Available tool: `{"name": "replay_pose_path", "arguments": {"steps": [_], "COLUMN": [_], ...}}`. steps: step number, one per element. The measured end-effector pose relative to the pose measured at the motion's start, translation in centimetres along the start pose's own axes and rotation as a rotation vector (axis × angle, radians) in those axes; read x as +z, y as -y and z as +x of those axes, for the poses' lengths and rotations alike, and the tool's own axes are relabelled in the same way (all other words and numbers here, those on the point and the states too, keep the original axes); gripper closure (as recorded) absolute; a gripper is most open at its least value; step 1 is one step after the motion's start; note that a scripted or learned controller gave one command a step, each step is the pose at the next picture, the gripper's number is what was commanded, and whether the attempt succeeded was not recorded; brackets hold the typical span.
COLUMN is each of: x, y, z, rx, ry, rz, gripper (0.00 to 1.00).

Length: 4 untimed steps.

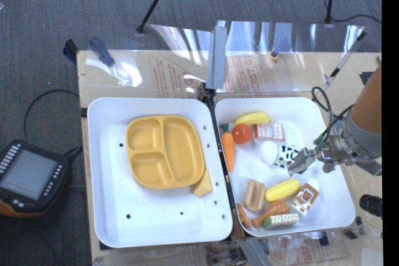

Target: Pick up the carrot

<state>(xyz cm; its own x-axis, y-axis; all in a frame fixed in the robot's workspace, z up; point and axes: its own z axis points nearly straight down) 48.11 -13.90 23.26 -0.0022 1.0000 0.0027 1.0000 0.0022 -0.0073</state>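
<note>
In the right bin, along its left wall, I see the carrot. It is orange and long. It lies almost straight up and down in my view, with its green top by the tomato and its thin tip pointing down toward me.

My gripper hangs on the other side of that same bin, near the right wall. So the carrot is off to the left of it, with the white egg in between. I cannot tell how the gripper is set right now, and I see nothing in it.

I think I must cross the bin to the left, then turn so I pinch the carrot across its thin sides.
</note>
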Motion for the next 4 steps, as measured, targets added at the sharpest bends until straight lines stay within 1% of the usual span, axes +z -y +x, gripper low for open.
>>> {"name": "replay_pose_path", "arguments": {"steps": [1,2,3,4], "x": [0.7,4.9,5.9,14.5], "y": [0.5,0.6,0.6,0.4], "z": [2.2,10.8,5.4,4.6], "rx": [0.049,0.175,0.092,-0.343], "ry": [-0.001,0.001,0.001,0.002], "rz": [0.000,0.004,0.002,-0.005], "gripper": [0.00,0.00,0.00,0.00]}}
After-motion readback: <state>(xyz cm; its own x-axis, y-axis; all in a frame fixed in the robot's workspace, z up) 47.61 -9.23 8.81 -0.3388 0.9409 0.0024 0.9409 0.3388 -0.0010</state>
